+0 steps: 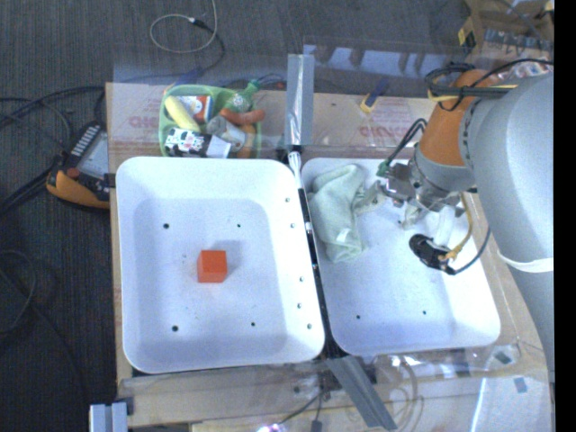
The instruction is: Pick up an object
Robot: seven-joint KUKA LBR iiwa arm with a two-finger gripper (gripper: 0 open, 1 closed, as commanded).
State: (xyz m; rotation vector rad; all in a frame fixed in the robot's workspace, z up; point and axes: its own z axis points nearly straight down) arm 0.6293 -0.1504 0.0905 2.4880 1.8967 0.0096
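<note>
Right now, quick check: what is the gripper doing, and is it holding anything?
Gripper: over the right bin, at the edge of the pale cloth; open or closed cannot be told, and no hold on the cloth is visible.

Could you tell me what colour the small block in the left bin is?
Orange block, clearest in the camera view.

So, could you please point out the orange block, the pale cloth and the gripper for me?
orange block (212, 265), camera view, middle of its top face.
pale cloth (337, 210), camera view, middle of the crumpled fabric.
gripper (378, 194), camera view, its tip by the cloth's edge.
</note>
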